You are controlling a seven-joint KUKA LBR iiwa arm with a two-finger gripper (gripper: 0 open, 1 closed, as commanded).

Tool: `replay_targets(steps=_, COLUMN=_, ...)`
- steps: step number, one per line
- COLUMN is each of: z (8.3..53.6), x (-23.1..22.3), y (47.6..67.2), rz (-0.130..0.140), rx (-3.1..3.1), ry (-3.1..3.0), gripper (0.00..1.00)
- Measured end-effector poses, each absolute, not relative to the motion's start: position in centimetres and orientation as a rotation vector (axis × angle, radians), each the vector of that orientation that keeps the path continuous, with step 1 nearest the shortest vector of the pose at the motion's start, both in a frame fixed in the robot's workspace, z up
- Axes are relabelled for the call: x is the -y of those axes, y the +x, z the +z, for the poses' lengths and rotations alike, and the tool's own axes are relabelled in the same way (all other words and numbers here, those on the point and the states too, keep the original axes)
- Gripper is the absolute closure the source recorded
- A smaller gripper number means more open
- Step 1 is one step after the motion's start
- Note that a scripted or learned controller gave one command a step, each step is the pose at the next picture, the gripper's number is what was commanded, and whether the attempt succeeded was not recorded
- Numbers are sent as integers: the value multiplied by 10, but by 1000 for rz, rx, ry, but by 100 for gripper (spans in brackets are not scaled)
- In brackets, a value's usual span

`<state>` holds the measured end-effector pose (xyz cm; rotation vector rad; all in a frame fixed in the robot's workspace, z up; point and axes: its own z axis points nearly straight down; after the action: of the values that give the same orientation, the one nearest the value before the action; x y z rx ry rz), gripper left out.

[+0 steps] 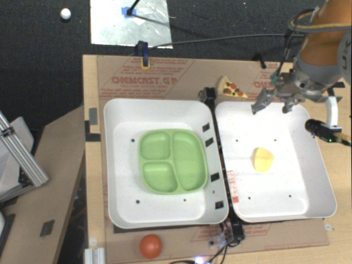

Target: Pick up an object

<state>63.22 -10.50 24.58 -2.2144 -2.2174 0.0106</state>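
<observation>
A small yellow object [263, 160] lies in the middle of the right bin [308, 202]. My gripper [273, 104] hangs above the far edge of that bin, well behind the yellow object and apart from it. Its two fingers are spread, and nothing is between them. A green divided plate [172, 160] rests in the left bin [124, 202].
A toy pizza slice [232, 88] lies on the board just behind the right bin, left of the gripper. A red-orange ball [150, 246] sits in front of the left bin. A black clamp strip [217, 164] runs between the bins.
</observation>
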Motion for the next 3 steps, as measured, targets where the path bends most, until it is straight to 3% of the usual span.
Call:
replay_targets(steps=1, z=253, x=105, y=634, rz=-1, rx=2226, ry=-2219, gripper=0)
replay_targets(steps=3, z=166, x=100, y=630, rz=2, rx=2222, ry=-2219, gripper=0)
